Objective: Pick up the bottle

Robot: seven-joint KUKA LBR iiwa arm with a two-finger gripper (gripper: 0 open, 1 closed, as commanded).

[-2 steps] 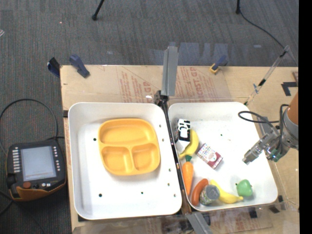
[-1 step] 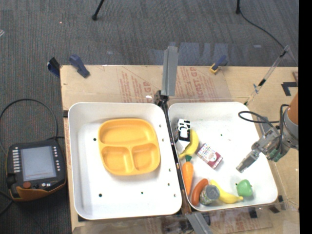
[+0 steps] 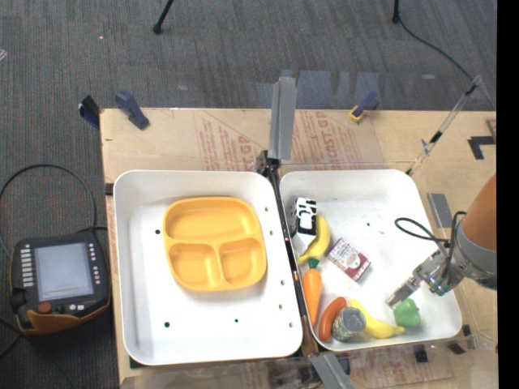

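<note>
The gripper (image 3: 403, 297) hangs low over the right bin (image 3: 381, 181), near its right wall and front corner; whether it is released or clenched cannot be told from this slant, and nothing shows clearly in its grasp. A green object (image 3: 408, 314) lies just beside and below the tip, close to the front rim. The bottle (image 3: 349, 323) lies at the front edge of the same bin, its grey cap end up toward the camera; a red sausage-like piece (image 3: 331, 318) presses on its left and a yellow banana (image 3: 378, 326) on its right, so it is hemmed on both sides. A carrot (image 3: 312, 294) and a second banana (image 3: 317, 241) line the left wall; a small carton (image 3: 349, 258) sits mid-bin; bare floor lies open behind it. The left bin (image 3: 138, 298) holds a yellow divided tray (image 3: 216, 242).
</note>
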